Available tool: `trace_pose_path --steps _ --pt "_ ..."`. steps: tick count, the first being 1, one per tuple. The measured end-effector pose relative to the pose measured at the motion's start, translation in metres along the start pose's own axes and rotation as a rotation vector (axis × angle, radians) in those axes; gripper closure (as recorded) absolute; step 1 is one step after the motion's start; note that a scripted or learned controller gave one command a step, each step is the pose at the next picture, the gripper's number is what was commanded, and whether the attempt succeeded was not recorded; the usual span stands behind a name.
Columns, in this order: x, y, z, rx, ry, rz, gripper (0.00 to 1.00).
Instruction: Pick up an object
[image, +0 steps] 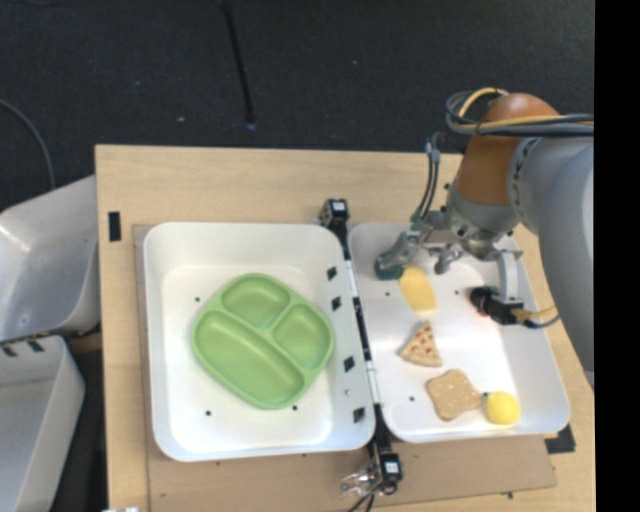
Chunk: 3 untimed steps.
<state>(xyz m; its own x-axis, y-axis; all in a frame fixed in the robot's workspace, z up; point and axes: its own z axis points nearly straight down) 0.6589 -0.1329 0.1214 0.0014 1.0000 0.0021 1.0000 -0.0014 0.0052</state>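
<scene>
The wooden tabletop (120, 190) carries two shallow white bins side by side. The left bin (170, 420) holds a green divided plate (262, 340), lying flat near its middle. My arm (540, 165) reaches in from the right over the right bin (535, 370). My hand (418, 258) hangs low at that bin's far left corner, just above a yellow block (418, 290); its fingers look spread, with nothing between them. Nearer the camera lie a pizza slice (423, 346), then a toast piece (452, 394), and a small lemon (502, 408) touching the toast's right edge.
</scene>
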Motion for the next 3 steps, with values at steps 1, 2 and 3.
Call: trace_pose_path --steps 1,2,3 --pt "-0.002 0.002 -0.017 -0.006 -0.003 -0.001 1.00" --pt "-0.007 -0.006 -0.075 -0.001 -0.004 0.004 1.00" --pt "-0.008 -0.004 -0.129 -0.001 -0.004 -0.001 1.00"
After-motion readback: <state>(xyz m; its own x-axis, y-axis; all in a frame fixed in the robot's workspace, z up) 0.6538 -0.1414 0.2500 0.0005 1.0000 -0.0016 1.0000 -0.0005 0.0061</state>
